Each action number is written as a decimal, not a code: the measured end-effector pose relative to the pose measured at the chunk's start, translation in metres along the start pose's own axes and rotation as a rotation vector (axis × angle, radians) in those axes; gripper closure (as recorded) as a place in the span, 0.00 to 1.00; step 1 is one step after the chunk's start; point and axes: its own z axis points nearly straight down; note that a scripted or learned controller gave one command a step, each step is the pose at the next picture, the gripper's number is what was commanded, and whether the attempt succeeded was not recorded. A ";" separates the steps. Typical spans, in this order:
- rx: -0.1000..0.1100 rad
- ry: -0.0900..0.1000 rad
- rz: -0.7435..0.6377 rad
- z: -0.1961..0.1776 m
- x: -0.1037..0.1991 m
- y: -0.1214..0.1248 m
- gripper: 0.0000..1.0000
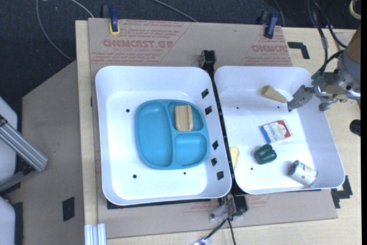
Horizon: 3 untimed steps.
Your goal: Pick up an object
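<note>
My gripper point(312, 102) hangs over the right bin point(324, 140) near its far right side. Its fingers point(297, 100) stand open with nothing between them. Just to its left a tan wedge point(274, 94) lies on the bin floor, apart from the fingers. Nearer the front lie a small blue, white and red box point(276, 131), a dark green object point(265, 154) and a small silver can point(302, 172) on its side. A yellow piece point(233, 156) rests against the bin's left wall.
In the left bin point(114, 140) sits a blue divided plate point(155, 135) with a tan block point(183, 117) in its upper right compartment. A black divider with clips point(213, 117) runs between the bins. Cables trail behind the bench.
</note>
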 end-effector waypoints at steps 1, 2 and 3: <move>0.005 0.001 0.001 0.058 -0.009 0.000 0.00; 0.004 0.002 0.000 0.118 -0.008 0.006 0.00; -0.006 0.001 0.000 0.126 -0.008 0.009 0.00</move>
